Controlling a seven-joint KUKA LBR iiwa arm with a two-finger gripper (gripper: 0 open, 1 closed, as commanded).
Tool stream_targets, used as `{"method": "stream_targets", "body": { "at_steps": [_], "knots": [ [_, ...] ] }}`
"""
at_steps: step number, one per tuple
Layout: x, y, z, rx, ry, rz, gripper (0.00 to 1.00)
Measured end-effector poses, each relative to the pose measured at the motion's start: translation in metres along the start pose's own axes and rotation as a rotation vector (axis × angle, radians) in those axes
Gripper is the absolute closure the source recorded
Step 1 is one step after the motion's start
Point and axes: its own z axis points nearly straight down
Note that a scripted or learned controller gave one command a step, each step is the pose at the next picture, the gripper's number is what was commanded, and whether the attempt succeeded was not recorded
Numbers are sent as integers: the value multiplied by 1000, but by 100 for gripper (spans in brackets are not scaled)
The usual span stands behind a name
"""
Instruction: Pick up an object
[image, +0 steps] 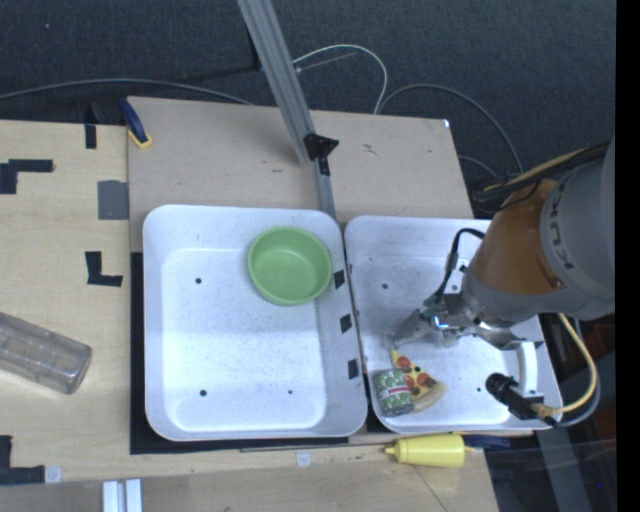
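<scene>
- Pincer (407, 329): I see it low over the right bin (400, 255), near that bin's middle. It is carried by the grey arm (560, 240), which enters from the right. I cannot tell whether it is released or clenched.
- Multicoloured object (404, 388): green, red and tan, lying in the near left corner of the right bin. It sits just below the pincer in the view and apart from it. It is too small for me to tell whether it is one thing or two.
- Green bowl (290, 265): upright, mouth up, in the far right part of the left bin (180, 330), close to the rim that meets the right bin.
- Yellow bottle (432, 451): on its side on the surface (220, 160), just outside the near rim of the right bin.
- Clear plastic container (38, 352): lying on the surface, well to the left of both bins.
</scene>
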Motion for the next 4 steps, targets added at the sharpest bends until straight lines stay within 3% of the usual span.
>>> {"method": "stream_targets", "body": {
  "at_steps": [1,4],
  "knots": [
    [1,1,-13,-4,1,-3,100],
    [-5,6,-189,-13,-3,-1,100]
  ]
}}
